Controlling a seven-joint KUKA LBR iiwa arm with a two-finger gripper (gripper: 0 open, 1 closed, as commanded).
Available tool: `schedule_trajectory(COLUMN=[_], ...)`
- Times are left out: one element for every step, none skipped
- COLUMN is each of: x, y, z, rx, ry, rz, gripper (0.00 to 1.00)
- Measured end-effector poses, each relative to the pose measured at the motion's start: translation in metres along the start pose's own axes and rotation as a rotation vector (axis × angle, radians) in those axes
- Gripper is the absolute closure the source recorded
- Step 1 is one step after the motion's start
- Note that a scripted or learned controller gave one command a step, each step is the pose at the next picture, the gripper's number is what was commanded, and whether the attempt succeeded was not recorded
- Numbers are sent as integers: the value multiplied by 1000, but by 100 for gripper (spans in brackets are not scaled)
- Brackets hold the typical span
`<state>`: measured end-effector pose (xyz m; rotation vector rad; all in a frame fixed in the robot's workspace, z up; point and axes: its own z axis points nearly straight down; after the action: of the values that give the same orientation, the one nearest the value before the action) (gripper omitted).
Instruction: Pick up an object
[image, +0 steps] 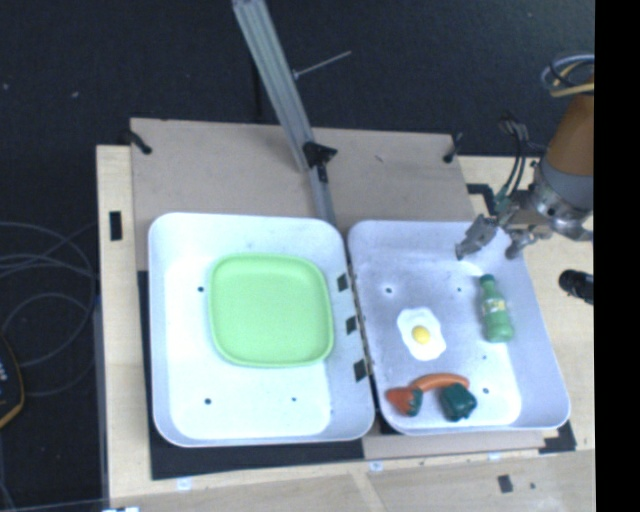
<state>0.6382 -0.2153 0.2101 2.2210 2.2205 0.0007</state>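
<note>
Fingers spread wide, holding nothing, above right bin; green bottle just below them, fried egg lower left, green plate far left.

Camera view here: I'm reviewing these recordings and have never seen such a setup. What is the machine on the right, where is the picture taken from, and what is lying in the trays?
The picture comes from one fixed camera above the bench, looking down at a slant. The machine at the right is a robot arm, grey with an orange band, ending in a two-finger claw. The claw hangs with its fingers spread above the top right corner of the right tray, holding nothing. In that tray lie a green bottle, a toy fried egg, an orange sausage, a dark green piece and a reddish piece. The left tray holds a light green plate.
</note>
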Motion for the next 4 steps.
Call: schedule_trajectory(x=[10, 9, 9, 2], y=[1, 0, 1, 7], z=[53, 105, 91, 45], rx=[5, 5, -1, -4], ry=[1, 1, -1, -1], rz=[0, 0, 0, -1], gripper=[0, 0, 100, 100])
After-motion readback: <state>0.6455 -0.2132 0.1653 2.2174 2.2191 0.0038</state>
